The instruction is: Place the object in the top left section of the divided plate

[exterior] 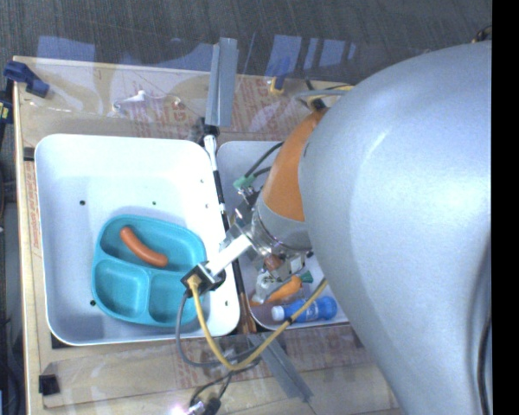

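I am viewing the hot dog sausage lying in the upper section of the blue divided plate; it looks light, smooth, slippery, best pinched mid-length. End effector state: cannot tell.

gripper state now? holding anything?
Gripper: cannot be told; it sits low over the right bin, tucked under the arm's wrist.
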{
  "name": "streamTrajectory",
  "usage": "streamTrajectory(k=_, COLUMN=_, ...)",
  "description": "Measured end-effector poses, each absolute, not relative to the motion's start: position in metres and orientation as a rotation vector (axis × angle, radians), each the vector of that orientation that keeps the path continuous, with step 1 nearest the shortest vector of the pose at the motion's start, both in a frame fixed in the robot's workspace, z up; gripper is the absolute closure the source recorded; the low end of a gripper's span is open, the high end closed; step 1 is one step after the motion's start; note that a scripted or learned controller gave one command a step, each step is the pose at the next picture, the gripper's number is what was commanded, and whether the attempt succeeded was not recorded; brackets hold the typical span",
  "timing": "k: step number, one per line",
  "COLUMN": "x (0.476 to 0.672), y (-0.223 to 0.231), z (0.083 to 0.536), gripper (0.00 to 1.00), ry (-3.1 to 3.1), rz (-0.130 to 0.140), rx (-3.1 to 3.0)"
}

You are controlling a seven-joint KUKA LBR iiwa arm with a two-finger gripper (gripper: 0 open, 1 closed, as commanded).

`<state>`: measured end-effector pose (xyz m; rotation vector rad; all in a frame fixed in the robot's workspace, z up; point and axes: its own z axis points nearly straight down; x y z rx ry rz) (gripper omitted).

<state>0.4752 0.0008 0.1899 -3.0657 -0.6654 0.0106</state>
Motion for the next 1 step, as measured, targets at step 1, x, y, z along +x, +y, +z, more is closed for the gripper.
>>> streamTrajectory(k=1, x=0.4751, y=0.0008, z=0.1899, gripper=0.0, ry=-0.665, rz=0.011, rx=-3.066)
